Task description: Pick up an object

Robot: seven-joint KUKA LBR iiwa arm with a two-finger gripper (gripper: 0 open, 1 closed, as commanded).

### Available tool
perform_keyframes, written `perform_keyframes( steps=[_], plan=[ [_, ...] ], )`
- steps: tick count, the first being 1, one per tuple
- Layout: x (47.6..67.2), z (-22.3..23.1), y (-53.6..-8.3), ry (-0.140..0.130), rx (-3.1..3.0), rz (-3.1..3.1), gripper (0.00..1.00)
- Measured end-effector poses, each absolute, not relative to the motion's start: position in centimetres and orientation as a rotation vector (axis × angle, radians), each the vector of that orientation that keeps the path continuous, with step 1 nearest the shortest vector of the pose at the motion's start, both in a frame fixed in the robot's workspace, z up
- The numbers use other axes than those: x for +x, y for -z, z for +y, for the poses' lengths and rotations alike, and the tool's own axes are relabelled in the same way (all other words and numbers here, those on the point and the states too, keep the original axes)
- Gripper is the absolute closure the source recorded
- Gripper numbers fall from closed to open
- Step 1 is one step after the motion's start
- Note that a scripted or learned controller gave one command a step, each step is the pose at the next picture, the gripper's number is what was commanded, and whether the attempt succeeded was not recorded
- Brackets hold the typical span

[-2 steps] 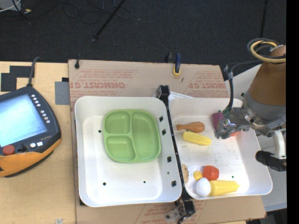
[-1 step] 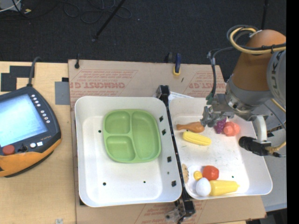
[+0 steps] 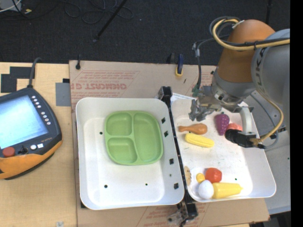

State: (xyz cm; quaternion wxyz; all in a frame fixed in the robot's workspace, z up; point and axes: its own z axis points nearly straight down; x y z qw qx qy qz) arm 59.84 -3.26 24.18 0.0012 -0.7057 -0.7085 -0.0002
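The arm [image 3: 267, 56] is grey with a rounded orange band above the wrist, a yellow-and-black cable looping over it, and a dark metal two-finger gripper [image 3: 201, 109] below.

Left bin [image 3: 90, 193]: white
Divided plate [image 3: 133, 137]: light green
Drumstick [image 3: 193, 128]: orange-brown
Corn cob [image 3: 199, 140]: yellow
Grapes [image 3: 221, 123]: purple
Tomato [image 3: 213, 175]: red
Egg [image 3: 205, 189]: white
Arm band [image 3: 241, 51]: orange
Surface [image 3: 28, 193]: tan
Pendant [image 3: 26, 131]: grey with orange underside
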Motion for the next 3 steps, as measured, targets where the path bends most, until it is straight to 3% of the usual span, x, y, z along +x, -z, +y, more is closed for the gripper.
perform_keyframes(
  steps=[1, 2, 3],
  plan=[
    [62.2, 0.2, -23.6, -0.001, -2.217, -2.222, 1.00],
    [62.5, 0.9, -22.1, -0.006, -2.220, -2.218, 1.00],
    [62.4, -0.2, -23.7, -0.002, -2.221, -2.222, 1.00]
  ],
)
